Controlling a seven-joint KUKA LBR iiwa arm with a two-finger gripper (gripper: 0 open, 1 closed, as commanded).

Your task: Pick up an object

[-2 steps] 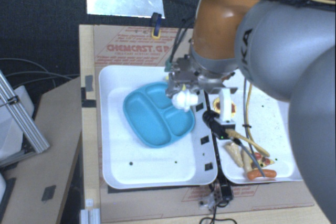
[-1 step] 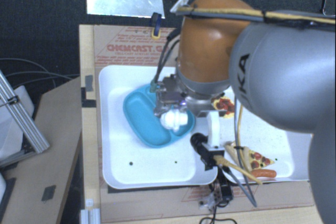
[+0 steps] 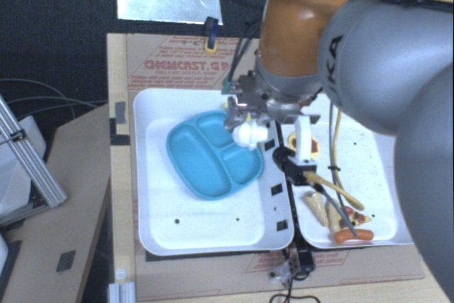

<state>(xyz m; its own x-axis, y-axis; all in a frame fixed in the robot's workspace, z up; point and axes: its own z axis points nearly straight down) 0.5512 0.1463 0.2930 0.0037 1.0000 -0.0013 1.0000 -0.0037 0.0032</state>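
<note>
A blue divided plate lies in the left white bin. My gripper hangs over the plate's right rim, close to the wall between the two bins. A small white rounded object sits right at the gripper's tip, over the plate's edge. The wrist hides how the object is held. In the right white bin lie several long utensils, tan and grey, and a small orange-red piece near the front.
The big grey and orange arm covers the upper right of the view and much of the right bin. A cardboard sheet lies under the bins. Loose cables trail at the front edge.
</note>
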